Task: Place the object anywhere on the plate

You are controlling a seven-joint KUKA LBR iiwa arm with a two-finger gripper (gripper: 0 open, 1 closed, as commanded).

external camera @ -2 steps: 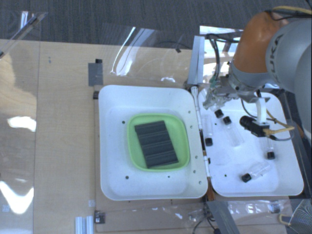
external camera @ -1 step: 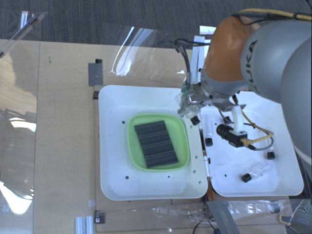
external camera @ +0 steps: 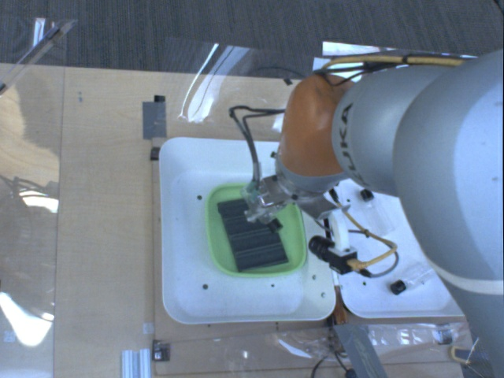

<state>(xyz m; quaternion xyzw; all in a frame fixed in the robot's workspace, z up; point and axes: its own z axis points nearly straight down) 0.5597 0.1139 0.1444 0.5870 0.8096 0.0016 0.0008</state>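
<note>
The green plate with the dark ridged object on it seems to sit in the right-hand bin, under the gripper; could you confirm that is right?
Not quite: the camera view shows the green plate in the left-hand bin, not the right-hand one. The rest holds: the dark ridged object lies on it, and the gripper is above the plate.

We see a smooth green plate [external camera: 293,252] with a slight plastic sheen, bearing a matt dark-grey ribbed object [external camera: 250,239]. The white bin [external camera: 181,290] looks like smooth, faintly glossy plastic on a pale wood-grain bench [external camera: 87,235]. The arm [external camera: 409,140] shows satin grey casing and a glossy orange band [external camera: 311,128].
</note>
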